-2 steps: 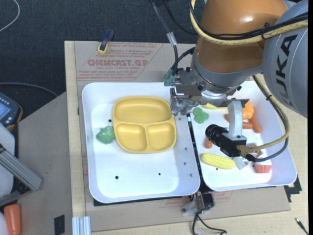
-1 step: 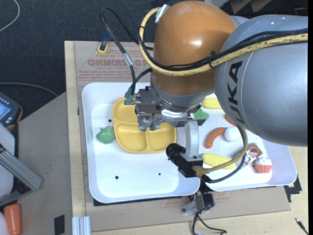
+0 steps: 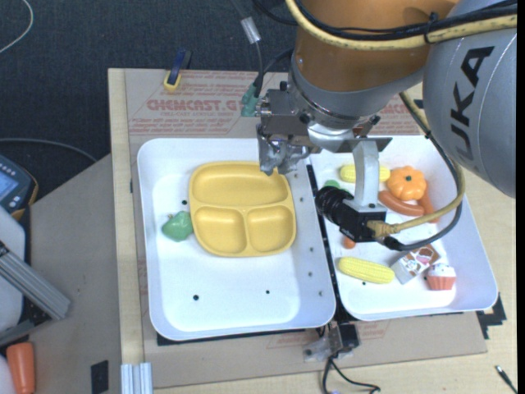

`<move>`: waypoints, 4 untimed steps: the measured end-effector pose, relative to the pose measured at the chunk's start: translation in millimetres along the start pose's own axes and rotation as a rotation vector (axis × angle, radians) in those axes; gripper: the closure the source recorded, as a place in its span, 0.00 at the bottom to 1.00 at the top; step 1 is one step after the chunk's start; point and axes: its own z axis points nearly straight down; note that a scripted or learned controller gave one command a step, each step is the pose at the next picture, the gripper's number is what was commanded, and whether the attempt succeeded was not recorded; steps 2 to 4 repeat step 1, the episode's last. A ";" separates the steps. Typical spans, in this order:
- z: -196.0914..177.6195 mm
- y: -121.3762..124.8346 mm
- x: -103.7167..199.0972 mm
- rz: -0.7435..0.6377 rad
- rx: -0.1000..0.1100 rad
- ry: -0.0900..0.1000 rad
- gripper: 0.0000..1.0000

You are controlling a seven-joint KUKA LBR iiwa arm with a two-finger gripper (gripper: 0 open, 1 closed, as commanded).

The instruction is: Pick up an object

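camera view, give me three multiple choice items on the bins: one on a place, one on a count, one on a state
1. Where does the green toy lie?
A. in the left bin, touching the left edge of the yellow tray
B. in the right bin, beside the pumpkin
C. on the cardboard outside both bins

2. How many compartments has the yellow tray?
A. one
B. three
C. five

3. Where is the end effector?
A. at the tray's upper right rim
B. over the cupcake
C. outside both bins

Answers:
1 A, the green toy touches the tray's left side inside the left bin.
2 B, one long section sits above two smaller ones.
3 A, its tip is at the tray's upper right rim.
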 end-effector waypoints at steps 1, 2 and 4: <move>-89.7 -23.1 -71.2 0.004 -0.001 -0.001 1.00; -89.7 -23.1 -71.2 0.004 -0.001 -0.001 1.00; -89.7 -23.1 -71.2 0.004 -0.001 -0.001 1.00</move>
